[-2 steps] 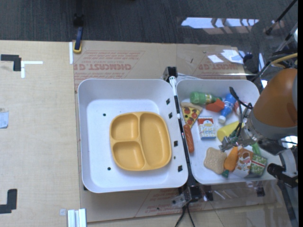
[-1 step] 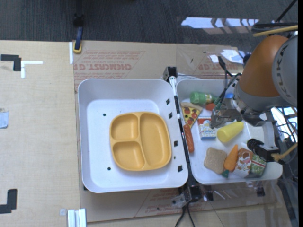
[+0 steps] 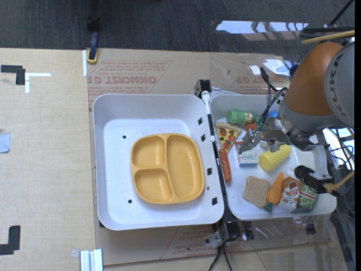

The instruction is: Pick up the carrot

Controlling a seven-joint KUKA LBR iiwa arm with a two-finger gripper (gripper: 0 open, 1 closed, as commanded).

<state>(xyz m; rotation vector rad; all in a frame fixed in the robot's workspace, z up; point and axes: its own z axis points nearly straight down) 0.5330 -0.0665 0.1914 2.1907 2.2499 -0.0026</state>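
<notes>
The carrot (image 3: 276, 189) is a small orange piece with a green end, lying in the right bin (image 3: 237, 208) near its front, between a slice of bread (image 3: 256, 191) and a red-and-green packet (image 3: 296, 195). My gripper (image 3: 250, 142) hangs over the middle of the right bin, above and to the left of the carrot, just over a small white-and-blue carton (image 3: 247, 158). Nothing shows between its fingers. The arm's orange band fills the upper right.
The right bin also holds a green bottle (image 3: 239, 117), a pizza slice (image 3: 227, 135), a hot dog (image 3: 225, 165) and a yellow piece (image 3: 274, 157). The left bin (image 3: 113, 123) holds a yellow divided plate (image 3: 167, 168).
</notes>
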